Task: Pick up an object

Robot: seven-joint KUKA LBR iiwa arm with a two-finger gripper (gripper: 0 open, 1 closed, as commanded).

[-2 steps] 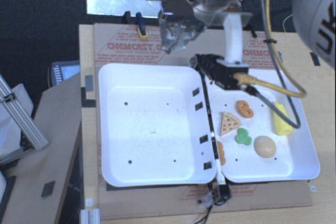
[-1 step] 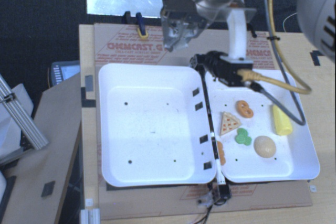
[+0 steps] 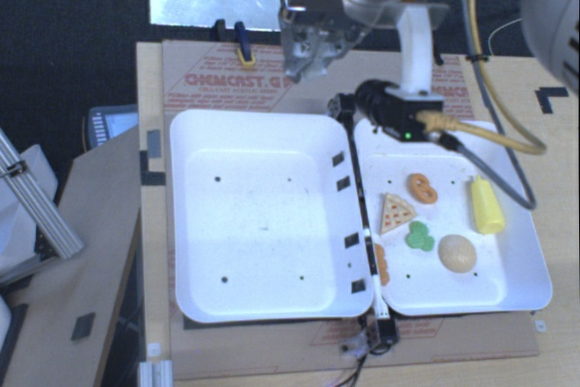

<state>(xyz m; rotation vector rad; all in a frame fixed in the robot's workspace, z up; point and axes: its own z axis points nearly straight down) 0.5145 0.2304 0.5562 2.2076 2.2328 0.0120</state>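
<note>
Both bins are showing plain white: the left bin with small dark dots on its floor, the right bin likewise. Black clips are lining the seam between them. In the right bin, a pretzel is showing orange-brown, a bottle yellow, a pizza slice tan with red spots, a small leafy piece green, and a round roll pale beige. The bench is looking tan with red lettering. The tool is appearing grey metal.
</note>
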